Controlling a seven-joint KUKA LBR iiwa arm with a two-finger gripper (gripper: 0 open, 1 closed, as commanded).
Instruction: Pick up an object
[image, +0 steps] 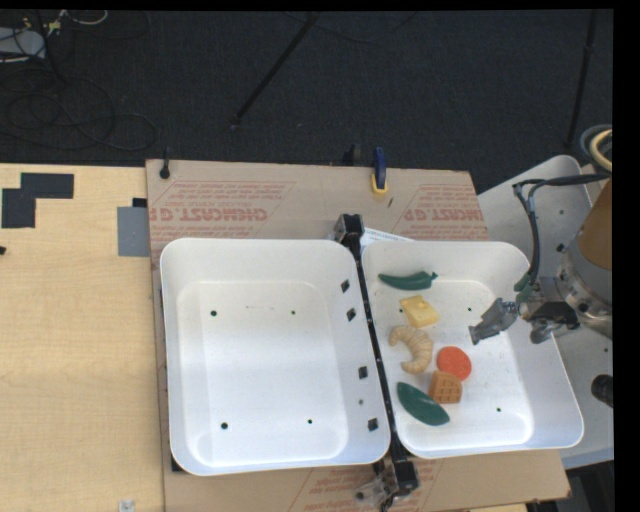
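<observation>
Poised with claw (512, 322) spread open and holding nothing, just right of the toy food clustered in the right bin (540, 420), red tomato (454, 361) nearest, likely lining up a grab.

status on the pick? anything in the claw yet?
Done: nothing lifted; the green pepper, yellow block, croissant, red disc, waffle and green leaf all lie in the right bin. In hand: the claw sits low over that bin, right of the pile, holding nothing. Left: grasp and lift.
</observation>
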